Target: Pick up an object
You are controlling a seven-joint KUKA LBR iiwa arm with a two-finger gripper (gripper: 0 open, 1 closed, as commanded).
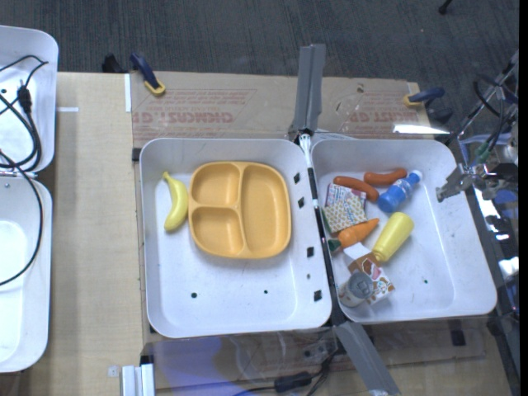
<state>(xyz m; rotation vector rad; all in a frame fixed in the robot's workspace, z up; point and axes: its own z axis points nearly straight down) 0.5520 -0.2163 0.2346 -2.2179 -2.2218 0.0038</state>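
Note:
The right bin (437, 279) holds several small items. Two orange sausages (384, 176) lie at the back beside a blue bottle (399, 190). A yellow bottle (391, 235) lies tilted in the middle, with a carrot (357, 233) and a patterned packet (343, 206) to its left. A small printed pack with a grey can (363, 284) lies near the front. My gripper (450, 190) shows as a grey piece over the bin's right rim, apart from every item. In the left bin (231, 304) are a banana (175, 202) and a yellow divided plate (241, 209).
A grey divider post (309, 89) rises behind the seam between the bins. Cardboard (231, 106) lies behind the bins with clamps on it. Cables and metal hardware (495, 163) crowd the right edge. White trays with black cables (21, 139) lie at the far left.

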